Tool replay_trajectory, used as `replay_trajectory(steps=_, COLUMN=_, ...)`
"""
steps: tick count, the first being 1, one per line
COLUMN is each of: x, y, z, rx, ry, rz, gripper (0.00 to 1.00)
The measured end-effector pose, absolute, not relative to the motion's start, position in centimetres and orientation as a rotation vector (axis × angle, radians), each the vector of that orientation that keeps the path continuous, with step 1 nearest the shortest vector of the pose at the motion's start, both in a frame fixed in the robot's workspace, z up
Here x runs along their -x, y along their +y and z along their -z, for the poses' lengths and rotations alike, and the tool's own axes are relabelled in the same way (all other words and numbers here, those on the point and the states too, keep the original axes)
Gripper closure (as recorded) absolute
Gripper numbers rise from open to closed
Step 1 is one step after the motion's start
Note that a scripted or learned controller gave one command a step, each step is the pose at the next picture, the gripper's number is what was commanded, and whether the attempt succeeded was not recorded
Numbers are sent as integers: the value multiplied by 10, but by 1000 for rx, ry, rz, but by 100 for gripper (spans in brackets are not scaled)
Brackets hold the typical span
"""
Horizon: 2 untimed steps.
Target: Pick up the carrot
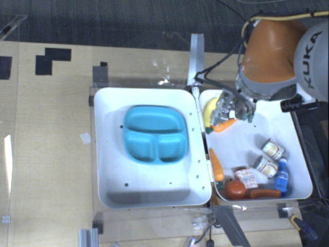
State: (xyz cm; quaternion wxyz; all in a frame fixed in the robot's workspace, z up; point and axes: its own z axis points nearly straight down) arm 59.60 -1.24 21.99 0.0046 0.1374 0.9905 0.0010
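A small orange carrot (224, 126) lies at the upper left of the right bin (300, 158), right under my gripper (227, 118). The fingers come down on either side of the carrot's upper end and look shut on it. Its tip sticks out to the lower left of them. I cannot tell whether the carrot is touching the bin floor. A second, longer orange carrot (216, 166) lies along the right bin's left wall, nearer the front, apart from the gripper.
A yellow banana (209, 110) lies just left of the gripper by the bin wall. The right bin's front holds a tomato (235, 189), a sausage (264, 193), two small cans (271, 149), a blue bottle (281, 176) and a packet (247, 177). The left bin (110, 179) holds a blue divided tray (154, 133).
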Motion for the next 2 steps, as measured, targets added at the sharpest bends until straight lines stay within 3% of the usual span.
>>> replay_trajectory(steps=1, x=-565, y=22, z=-226, rx=130, ry=3132, rz=-2, gripper=100)
replay_trajectory(steps=2, x=-562, y=26, z=-219, rx=607, ry=3073, rz=-1, gripper=100)
